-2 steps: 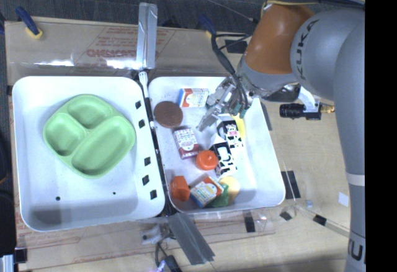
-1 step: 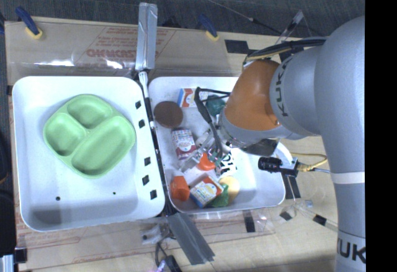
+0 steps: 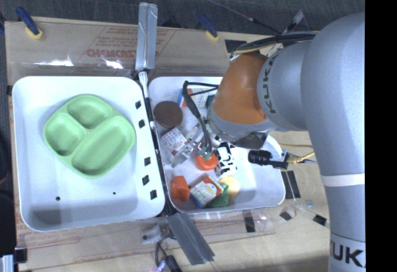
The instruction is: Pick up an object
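The jaws of the gripper [image 3: 205,151] sit low in the right bin [image 3: 273,185], whether apart or closed cannot be told, right over an orange toy [image 3: 206,161]; the step looks like reaching, and closing comes next.

My grey arm [image 3: 322,109] reaches in from the right, its orange band [image 3: 243,92] bent downward above the wrist. My two-finger gripper [image 3: 208,151] points down and left; finger spacing is unclear.
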Motion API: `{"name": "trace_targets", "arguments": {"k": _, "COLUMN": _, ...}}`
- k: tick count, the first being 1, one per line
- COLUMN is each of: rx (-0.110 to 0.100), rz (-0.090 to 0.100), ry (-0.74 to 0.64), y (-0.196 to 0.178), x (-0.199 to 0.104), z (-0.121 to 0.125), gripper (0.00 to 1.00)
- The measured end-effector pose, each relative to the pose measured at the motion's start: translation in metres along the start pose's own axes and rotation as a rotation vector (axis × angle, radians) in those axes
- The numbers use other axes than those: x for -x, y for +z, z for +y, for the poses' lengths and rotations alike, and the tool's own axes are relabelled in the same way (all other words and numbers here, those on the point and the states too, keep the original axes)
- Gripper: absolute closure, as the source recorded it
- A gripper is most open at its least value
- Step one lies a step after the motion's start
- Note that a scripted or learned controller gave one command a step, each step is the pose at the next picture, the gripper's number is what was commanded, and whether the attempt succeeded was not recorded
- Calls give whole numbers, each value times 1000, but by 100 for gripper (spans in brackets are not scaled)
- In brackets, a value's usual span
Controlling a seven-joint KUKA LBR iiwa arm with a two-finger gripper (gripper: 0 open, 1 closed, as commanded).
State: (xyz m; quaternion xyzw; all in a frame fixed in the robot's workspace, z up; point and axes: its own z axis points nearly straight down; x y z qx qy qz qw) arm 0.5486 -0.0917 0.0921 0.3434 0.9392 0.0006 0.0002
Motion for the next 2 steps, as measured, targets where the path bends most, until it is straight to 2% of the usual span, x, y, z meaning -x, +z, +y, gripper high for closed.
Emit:
{"name": "trace_targets", "arguments": {"k": 1, "rx": -1, "rz": -5, "ry": -329, "y": -36, "x": 77, "z": 0, "gripper": 0}}
{"name": "trace_targets", "arguments": {"k": 2, "rx": -1, "rz": -2, "ry": -487, "y": -1, "x": 56, "z": -64, "gripper": 0}}
